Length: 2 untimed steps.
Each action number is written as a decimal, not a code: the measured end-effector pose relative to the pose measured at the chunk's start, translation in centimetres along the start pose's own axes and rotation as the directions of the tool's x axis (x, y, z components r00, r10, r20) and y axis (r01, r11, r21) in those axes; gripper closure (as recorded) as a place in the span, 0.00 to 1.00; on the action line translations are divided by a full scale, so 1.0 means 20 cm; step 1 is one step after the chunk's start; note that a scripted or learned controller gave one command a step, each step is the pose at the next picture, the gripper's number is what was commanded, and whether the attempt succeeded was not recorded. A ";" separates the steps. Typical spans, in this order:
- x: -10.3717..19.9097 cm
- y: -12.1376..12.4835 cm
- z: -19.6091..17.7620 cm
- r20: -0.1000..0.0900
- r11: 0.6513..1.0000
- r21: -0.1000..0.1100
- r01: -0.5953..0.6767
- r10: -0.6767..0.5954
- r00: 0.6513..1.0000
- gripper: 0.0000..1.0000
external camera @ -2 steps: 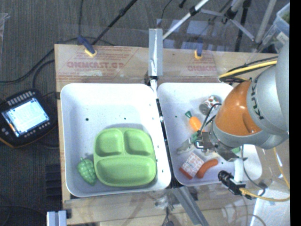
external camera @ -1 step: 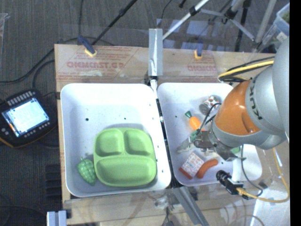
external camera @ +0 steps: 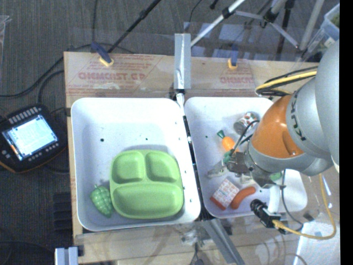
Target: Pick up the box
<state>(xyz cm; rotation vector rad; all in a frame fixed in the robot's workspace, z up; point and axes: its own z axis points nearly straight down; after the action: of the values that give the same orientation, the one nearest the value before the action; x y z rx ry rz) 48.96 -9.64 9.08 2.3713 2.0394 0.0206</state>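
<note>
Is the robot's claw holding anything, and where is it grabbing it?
It cannot be told. The gripper hangs over the right white bin, above the small red-and-white cardboard box.

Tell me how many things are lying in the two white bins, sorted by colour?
Green: 2, the divided tray and a knobbly fruit-like toy beside it, both in the left bin.
Orange or red: 2, a small carrot-like toy and a sausage-like piece.
White with red print: 1, the box.
Silvery: 1, a small item half hidden by the arm.
Total: 6 that I can make out.
</note>
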 end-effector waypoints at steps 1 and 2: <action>-0.07 -0.02 -0.27 -0.002 0.987 0.022 0.157 -0.157 0.988 0.00; 0.00 -0.02 0.01 0.001 0.992 0.011 0.127 -0.127 0.992 0.00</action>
<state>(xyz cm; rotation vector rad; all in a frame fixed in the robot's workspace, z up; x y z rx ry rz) 48.61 -9.50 8.97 2.2411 2.1912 0.0066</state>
